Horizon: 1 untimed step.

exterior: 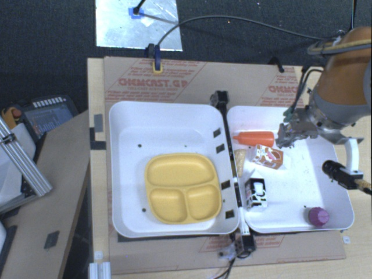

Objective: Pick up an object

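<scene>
The hand (286, 137) hovers in the right bin (334, 182), just beside the orange carrot (254, 138). Its grip state? Can't tell.

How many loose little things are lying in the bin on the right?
4. An orange carrot-like piece at the top left, a crinkled packet just below it, a black-and-white item by the divider, a purple thing in the bottom right corner. The arm may hide more.

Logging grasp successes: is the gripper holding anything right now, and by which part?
Cannot be told: the gripper sits beside the orange carrot-shaped toy, with nothing visibly between its fingers.
</scene>
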Each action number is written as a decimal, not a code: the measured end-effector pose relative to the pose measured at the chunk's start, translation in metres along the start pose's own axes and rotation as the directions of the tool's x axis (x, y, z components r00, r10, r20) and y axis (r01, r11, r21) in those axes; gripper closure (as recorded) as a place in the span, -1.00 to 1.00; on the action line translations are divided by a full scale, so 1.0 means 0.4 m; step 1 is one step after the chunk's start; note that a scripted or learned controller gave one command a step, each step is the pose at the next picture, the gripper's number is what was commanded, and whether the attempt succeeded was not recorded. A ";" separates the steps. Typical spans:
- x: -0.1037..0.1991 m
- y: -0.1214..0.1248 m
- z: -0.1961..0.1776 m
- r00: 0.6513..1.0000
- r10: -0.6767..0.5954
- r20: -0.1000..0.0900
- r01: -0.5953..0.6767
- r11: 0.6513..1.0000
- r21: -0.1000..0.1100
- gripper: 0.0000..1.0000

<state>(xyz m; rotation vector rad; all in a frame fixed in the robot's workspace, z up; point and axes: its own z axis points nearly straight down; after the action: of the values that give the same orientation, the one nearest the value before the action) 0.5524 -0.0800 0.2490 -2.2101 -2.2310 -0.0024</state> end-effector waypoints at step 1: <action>0.125 -0.030 0.024 1.000 0.000 0.000 0.000 1.000 0.001 1.00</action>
<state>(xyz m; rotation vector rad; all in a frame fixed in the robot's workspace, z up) 0.5400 -0.0300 0.2394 -2.2103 -2.2304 -0.0013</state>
